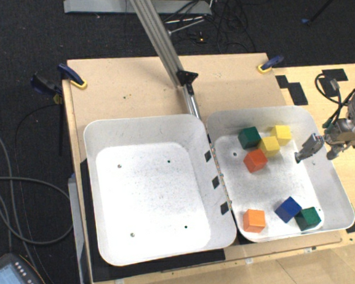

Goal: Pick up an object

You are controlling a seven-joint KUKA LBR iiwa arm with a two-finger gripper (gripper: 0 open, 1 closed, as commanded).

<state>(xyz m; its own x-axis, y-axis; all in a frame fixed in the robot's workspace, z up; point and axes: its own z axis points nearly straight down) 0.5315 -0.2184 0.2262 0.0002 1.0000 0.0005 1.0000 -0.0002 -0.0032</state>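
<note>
Seven cubes in the right bin (329,184): green cube (249,137), two yellow, and red cube (255,160) clustered at the far end; orange, blue and green along the near rim. Hand (319,147) at the right rim, empty, jaws apart. Approach step: it needs to travel inward and descend. The red cube offers open floor nearby.

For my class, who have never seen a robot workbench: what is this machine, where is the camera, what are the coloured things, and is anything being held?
One camera looks down at a slant on a wooden bench bearing two shallow white bins. The machine is a robot arm reaching in from the right; its two-finger gripper is over the right bin's right side, with no block between its fingers. That bin holds seven toy blocks: a green block, two yellow blocks and a red block near the top; an orange block, a blue block and another green block near the bottom. The left bin sits beside it.
</note>
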